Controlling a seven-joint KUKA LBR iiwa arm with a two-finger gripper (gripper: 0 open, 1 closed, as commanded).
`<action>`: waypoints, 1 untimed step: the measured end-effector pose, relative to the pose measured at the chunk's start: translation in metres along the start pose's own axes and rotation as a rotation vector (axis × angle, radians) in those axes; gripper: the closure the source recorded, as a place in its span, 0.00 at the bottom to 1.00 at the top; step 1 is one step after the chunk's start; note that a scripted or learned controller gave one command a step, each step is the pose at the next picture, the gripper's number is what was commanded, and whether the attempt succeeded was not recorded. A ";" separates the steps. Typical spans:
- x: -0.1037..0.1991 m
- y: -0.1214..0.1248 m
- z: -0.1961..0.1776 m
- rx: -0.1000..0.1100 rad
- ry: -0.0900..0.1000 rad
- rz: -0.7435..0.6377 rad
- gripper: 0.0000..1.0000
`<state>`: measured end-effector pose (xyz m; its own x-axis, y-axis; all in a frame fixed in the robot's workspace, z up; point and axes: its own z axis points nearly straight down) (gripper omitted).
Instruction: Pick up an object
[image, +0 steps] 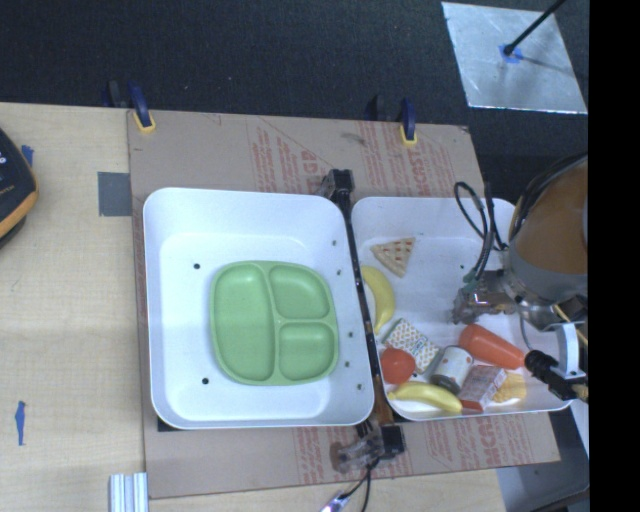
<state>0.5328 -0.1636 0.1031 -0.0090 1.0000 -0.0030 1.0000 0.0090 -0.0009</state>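
White plastic forms two shallow bins set side by side on a sheet of brown cardboard (300, 160), which lies on a pale wooden table (60, 330). Left bin (170, 215): holds a light green divided plate (273, 322) with three compartments, lying flat near the bin's middle. Right bin (430, 215): holds a cluster of toy food. A tan waffle-patterned wedge (395, 254) lies toward the far left corner. One yellow banana (380, 296) runs along the left wall; a second banana (425, 398) lies along the near wall. Between them sit a red tomato (397, 364) and a checkered packet (412, 342), just beside each other. A small can (452, 367) lies tilted next to the packet, with an orange carrot-like piece (490, 346) beyond it and a reddish wrapped bar (482, 384) and a yellow piece (511, 388) toward the near right corner.

Grey arm with orange band (550, 235) enters from the right, over the right bin's far right part. Its pincer (478, 300) sits low, just above the carrot-like piece and near the bin floor; whether its fingers are spread or closed cannot be told, and no object is seen between them. Black cables (478, 215) loop beside the wrist. Blue-and-yellow clamps (141, 108) pin the cardboard's far edge.
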 end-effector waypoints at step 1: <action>0.000 0.000 0.000 0.000 0.000 0.000 0.00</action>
<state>0.5328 -0.1635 0.1031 -0.0089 1.0000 -0.0030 1.0000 0.0089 -0.0008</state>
